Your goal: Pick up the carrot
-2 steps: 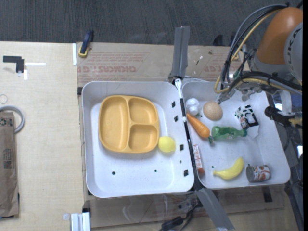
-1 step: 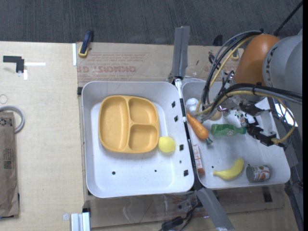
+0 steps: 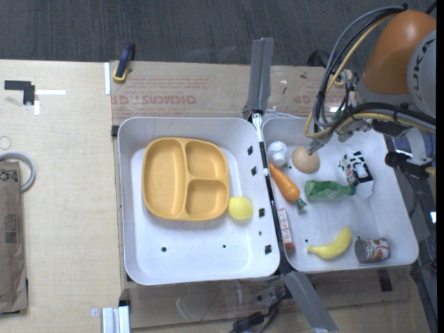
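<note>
Against the right bin's left wall I see the carrot, lying aslant, leafy tip toward the green packet. I judge it a light, stiff, smooth toy, tapered, so I'd take it across the thick middle where it won't slip out. Just beside its top sit a tan egg and a white ball. Nearer the bench front lies a banana. Whether the gripper is wide or narrow I cannot tell.

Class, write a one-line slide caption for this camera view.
Carrot lies in the right bin beside an egg; the arm is above.
</note>
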`<state>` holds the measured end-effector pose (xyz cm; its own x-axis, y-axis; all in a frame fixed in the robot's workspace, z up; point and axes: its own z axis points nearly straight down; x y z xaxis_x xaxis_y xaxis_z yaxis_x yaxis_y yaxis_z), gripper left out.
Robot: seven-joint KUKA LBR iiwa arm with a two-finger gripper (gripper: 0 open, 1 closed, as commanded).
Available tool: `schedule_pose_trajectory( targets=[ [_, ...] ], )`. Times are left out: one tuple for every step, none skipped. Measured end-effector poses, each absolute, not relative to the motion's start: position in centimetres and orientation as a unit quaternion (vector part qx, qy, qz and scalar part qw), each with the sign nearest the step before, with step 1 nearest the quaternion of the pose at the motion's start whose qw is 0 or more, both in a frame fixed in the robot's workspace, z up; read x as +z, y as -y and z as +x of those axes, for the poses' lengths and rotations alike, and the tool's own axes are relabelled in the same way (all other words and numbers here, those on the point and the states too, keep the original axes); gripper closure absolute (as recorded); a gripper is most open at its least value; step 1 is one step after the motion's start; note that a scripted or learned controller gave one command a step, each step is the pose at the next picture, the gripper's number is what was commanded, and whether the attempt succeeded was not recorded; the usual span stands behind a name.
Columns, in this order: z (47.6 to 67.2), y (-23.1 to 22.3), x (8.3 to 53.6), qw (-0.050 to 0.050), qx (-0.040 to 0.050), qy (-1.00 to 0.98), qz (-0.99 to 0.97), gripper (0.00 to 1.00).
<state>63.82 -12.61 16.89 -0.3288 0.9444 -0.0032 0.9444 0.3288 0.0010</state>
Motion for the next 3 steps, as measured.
schedule_pose_trajectory(
  targets=[
    [65.9,10.6,9.2,0.000,-0.0013,-0.884,0.467,0.00],
    [65.8,15.0,9.1,-0.002,-0.0012,-0.912,0.410,0.00],
    [66.0,15.1,10.2,0.002,-0.0004,-0.912,0.411,1.00]
  ],
)
